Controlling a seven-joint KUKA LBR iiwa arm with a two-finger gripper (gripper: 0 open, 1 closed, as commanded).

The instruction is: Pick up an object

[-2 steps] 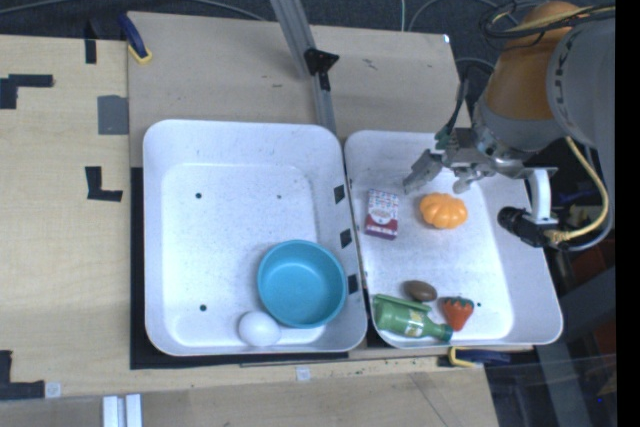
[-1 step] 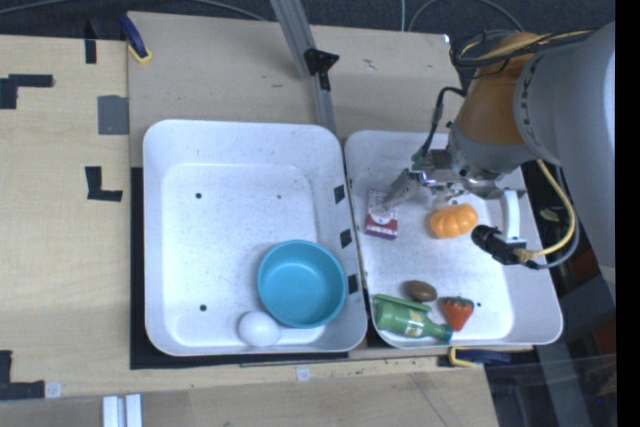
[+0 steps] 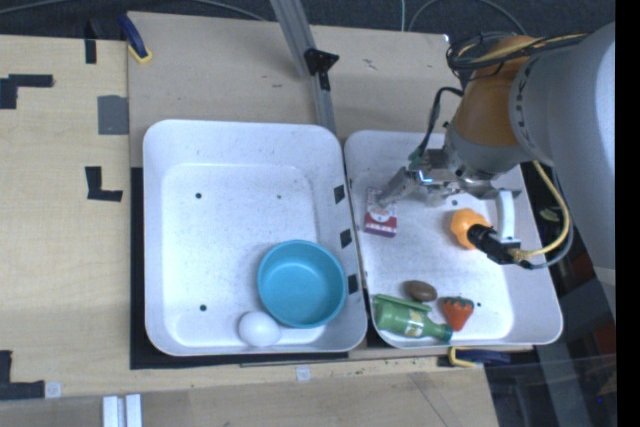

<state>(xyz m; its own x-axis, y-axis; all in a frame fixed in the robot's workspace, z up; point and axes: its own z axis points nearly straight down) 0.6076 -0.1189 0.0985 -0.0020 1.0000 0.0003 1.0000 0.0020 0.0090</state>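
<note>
Bulky rounded grey metal arm (image 3: pixel 580 105) with glossy orange band (image 3: pixel 490 110) above wrist. Thin yellow and black cables (image 3: pixel 500 45) loop over the band. Below the band, silver-grey two-finger gripper (image 3: pixel 385 195).

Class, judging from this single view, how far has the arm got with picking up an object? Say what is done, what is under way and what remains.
Done: the arm has reached over the right bin. Under way: the gripper is low, just above the small red and white item, which lies on the bin floor. Left: closing on it and lifting. The orange piece, green bottle and strawberry lie untouched.
</note>
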